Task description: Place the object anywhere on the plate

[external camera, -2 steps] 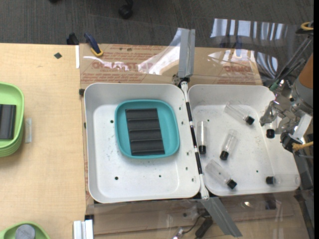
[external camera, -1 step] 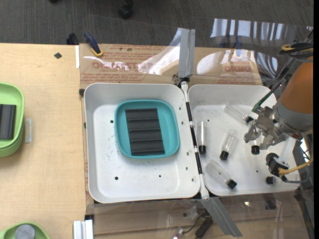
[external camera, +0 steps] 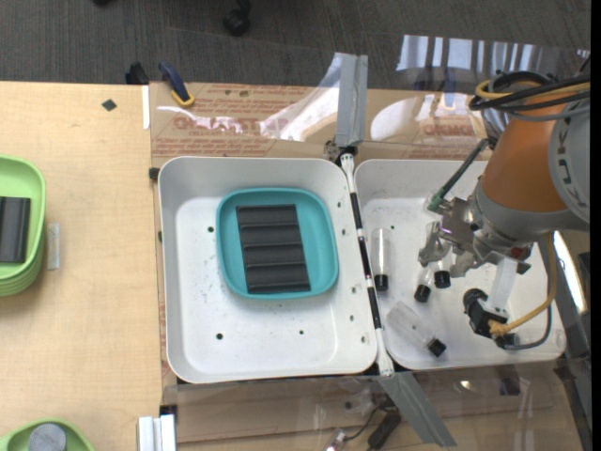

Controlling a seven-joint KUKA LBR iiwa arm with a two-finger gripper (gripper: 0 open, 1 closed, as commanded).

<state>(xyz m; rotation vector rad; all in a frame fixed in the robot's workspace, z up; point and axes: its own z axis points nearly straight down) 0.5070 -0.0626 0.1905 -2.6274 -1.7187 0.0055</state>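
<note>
A teal square plate point(external camera: 322, 252) with a dark ridged insert point(external camera: 272, 247) lies in the left bin point(external camera: 188, 289). In the right bin point(external camera: 404, 195), a thin clear tube with a black end point(external camera: 380, 257) lies near the divider. My gripper point(external camera: 438, 267) hangs low over the middle of the right bin, just right of the tube and well apart from the plate. A small black piece point(external camera: 422, 292) sits just below the gripper. Nothing can be seen held in it.
Another small black piece point(external camera: 437, 348) and a clear plastic scrap point(external camera: 408, 318) lie near the right bin's front edge. Yellow and black cables point(external camera: 512, 322) hang from the wrist. A green tray point(external camera: 19, 228) rests at the bench's far left.
</note>
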